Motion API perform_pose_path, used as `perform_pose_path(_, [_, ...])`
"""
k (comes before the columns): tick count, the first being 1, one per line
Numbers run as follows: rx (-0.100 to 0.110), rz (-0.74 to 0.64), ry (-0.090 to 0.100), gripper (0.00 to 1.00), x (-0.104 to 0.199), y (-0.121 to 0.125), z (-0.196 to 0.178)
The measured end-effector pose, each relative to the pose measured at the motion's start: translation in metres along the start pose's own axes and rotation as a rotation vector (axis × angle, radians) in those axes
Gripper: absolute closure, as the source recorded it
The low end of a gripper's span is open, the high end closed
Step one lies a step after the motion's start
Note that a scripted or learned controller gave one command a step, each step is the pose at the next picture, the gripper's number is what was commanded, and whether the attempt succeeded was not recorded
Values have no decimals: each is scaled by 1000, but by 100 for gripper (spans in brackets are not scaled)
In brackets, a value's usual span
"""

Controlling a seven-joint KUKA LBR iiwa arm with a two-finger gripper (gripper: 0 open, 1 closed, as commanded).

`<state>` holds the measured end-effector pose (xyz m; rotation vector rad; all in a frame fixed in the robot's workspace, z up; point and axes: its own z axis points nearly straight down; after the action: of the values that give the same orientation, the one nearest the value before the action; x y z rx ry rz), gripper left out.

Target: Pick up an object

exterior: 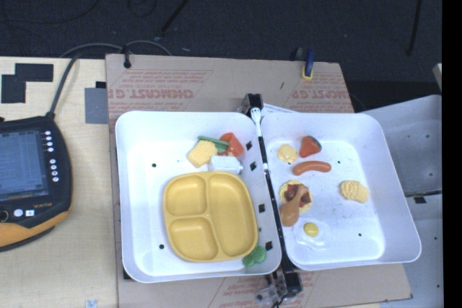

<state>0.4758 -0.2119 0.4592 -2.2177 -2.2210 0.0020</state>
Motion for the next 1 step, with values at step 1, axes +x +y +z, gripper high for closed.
perform_pose_path(1, [0, 0, -1, 100, 0, 1, 10])
